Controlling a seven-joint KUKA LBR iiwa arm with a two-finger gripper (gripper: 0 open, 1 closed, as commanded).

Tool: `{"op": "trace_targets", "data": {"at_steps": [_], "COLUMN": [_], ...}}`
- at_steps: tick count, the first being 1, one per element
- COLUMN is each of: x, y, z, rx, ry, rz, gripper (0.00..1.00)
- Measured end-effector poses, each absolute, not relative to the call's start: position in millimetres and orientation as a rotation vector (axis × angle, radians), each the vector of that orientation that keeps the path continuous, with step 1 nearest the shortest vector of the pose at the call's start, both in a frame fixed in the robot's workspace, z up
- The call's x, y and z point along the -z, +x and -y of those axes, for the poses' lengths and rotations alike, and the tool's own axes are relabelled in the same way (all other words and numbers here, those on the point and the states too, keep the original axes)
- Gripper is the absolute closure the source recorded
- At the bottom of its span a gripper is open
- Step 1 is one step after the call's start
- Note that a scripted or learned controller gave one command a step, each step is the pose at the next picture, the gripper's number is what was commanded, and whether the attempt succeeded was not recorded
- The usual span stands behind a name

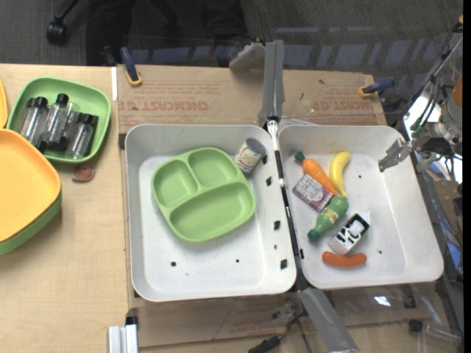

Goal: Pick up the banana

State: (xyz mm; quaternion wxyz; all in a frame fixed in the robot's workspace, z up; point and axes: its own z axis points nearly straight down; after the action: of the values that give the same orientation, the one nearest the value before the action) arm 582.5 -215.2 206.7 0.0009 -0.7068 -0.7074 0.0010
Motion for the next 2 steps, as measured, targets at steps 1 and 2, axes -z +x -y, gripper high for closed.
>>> {"op": "trace_targets", "data": {"at_steps": [1,2], "x": [-220.6,-102.1], "y": [650.7,631.0], "z": [219.2,103.1], "rx": [-0.004,-0.004], "ry": [-2.442,-2.200], "rz": [1.977,2.240], "gripper": [0.00,0.00]}}
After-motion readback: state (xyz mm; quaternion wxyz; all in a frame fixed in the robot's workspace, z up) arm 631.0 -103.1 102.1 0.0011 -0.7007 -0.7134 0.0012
